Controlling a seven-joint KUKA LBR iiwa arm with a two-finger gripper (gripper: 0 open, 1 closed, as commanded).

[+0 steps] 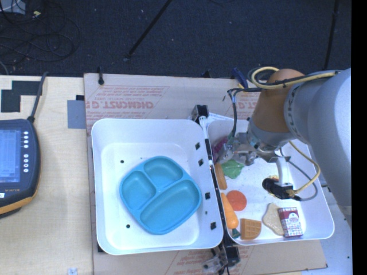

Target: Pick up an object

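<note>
- Arm [298, 110]: grey with an orange band, reached in from the right and bent down over the upper part of the right bin [321, 225].
- Gripper [243, 153]: sat low over the bin's upper left corner, just above a green object [232, 169]. Whether it was spread or closed could not be told; nothing could be seen held in it.
- Right bin contents: the green object near the top left; an orange round piece [235, 200] below it; a long orange carrot-like item [229, 212] along the left wall; a waffle-patterned tan piece [250, 228] near the bottom; a pale bread-shaped piece [272, 218] beside it; a small red-and-white carton [291, 222] touching that piece on the right.
- Left bin [109, 153]: held a blue divided plate [161, 194], lying flat.
- Handheld control pendant [14, 159]: lay on the bench at far left, well apart from both bins.
- Progress, as judged: the approach looked done, with the green object the likeliest target. The grasp was not confirmed, and the lift remained to be done; every object lay on a bin floor.
</note>
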